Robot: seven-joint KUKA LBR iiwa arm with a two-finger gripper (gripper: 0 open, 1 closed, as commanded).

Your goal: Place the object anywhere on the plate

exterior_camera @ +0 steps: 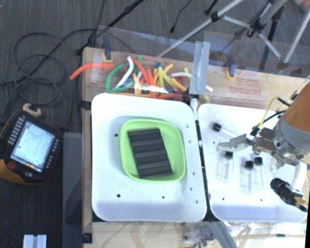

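A dark grey ribbed rectangular block (149,153) lies flat on the green plate (181,150), which sits in the left white bin (99,191). The block rests near the plate's middle, slightly tilted. My gripper (265,154) hangs over the right bin (229,207), well to the right of the plate. It is open with nothing between its fingers, one grey finger (234,143) reaching left and the other towards the right.
Small black bits (216,126) and clear pieces lie scattered on the right bin's floor under the gripper. Coloured tubes (143,77) are piled behind the left bin. A teach pendant (26,146) lies on the floor at left. A metal divider (200,70) stands at the back.
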